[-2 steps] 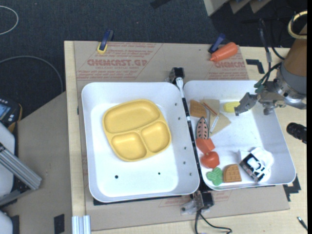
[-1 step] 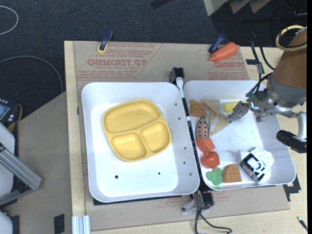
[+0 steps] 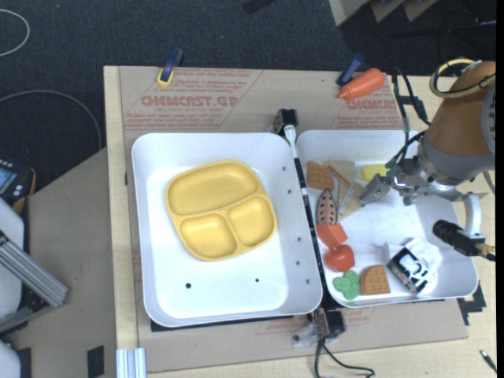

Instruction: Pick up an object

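Lying at near edge of right bin (image 3: 453, 290): green toy (image 3: 345, 285) beside waffle-like piece (image 3: 375, 279), black-and-white object (image 3: 409, 268) just right. Sitting farther in: red piece (image 3: 339, 256), striped oval (image 3: 326, 208), tan slab (image 3: 320, 176). Resting in left bin (image 3: 150, 211): yellow divided tray (image 3: 220, 209). Hovering over right bin's far right: hand (image 3: 376, 190), fingers slightly parted, gripping nothing.

Single fixed camera above the bench (image 3: 236, 85), looking down at a slant, far enough to take in both white bins (image 3: 157, 290), arm (image 3: 465, 124) entering from the right, dark floor beyond
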Controlling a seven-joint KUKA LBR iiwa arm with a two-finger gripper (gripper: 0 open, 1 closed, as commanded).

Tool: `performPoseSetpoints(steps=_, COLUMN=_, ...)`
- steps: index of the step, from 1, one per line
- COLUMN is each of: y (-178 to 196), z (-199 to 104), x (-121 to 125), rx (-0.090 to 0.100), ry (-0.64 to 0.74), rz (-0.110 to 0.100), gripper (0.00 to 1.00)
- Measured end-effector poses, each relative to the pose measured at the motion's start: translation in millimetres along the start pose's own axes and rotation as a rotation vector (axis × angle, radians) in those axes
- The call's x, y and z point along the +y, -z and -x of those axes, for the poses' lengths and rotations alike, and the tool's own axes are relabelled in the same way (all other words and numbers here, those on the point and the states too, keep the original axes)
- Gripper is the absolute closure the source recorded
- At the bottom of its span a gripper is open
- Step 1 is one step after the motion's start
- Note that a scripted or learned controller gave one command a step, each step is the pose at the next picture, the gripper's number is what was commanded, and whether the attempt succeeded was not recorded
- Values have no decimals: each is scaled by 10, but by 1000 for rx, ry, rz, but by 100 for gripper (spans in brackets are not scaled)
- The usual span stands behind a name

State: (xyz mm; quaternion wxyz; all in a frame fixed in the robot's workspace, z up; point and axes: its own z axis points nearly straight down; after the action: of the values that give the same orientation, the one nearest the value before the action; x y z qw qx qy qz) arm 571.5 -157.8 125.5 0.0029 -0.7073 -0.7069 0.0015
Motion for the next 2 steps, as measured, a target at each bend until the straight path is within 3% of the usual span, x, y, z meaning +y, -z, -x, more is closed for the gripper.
performPoseSetpoints(steps=1, y=-398, z=-5, x=13, rx=1, ry=0, rz=5, gripper=0)
performPoseSetpoints(steps=2, y=-266, z=2, x=27, rx=-2, ry=0, rz=12, gripper=100)
